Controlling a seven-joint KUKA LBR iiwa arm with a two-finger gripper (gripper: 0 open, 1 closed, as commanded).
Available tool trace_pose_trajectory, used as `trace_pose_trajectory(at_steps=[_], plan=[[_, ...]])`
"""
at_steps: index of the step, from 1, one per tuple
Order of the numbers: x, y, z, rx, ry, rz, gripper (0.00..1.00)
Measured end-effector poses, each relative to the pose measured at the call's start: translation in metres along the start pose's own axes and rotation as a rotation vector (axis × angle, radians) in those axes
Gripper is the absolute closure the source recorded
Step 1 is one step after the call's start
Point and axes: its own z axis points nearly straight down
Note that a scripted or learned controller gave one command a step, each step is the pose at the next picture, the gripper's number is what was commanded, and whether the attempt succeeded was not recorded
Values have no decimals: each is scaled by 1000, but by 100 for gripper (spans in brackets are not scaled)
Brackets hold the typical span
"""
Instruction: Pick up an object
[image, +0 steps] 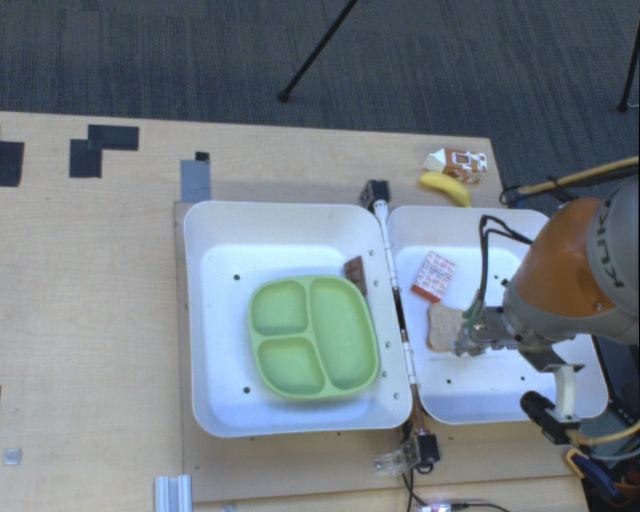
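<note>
In the right bin (500, 400) lie a red and white packet (434, 276) and a tan slice of toast (443, 326). My gripper (470, 338) hangs low over the toast's right edge, with the grey and orange arm reaching in from the right. The arm's body hides how the fingers stand. A green three-part plate (313, 337) fills the middle of the left bin (215, 300), and a small brown piece (354, 269) lies at the plate's upper right.
Outside the bins, on the bench behind the right bin, rest a yellow banana (444, 186) and a small white and orange toy (459, 161). A black clamp (376, 191) sits at the bins' shared far edge.
</note>
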Motion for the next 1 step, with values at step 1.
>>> trace_pose_trajectory(at_steps=[1], plan=[[0,0,0,0,0,0,0]])
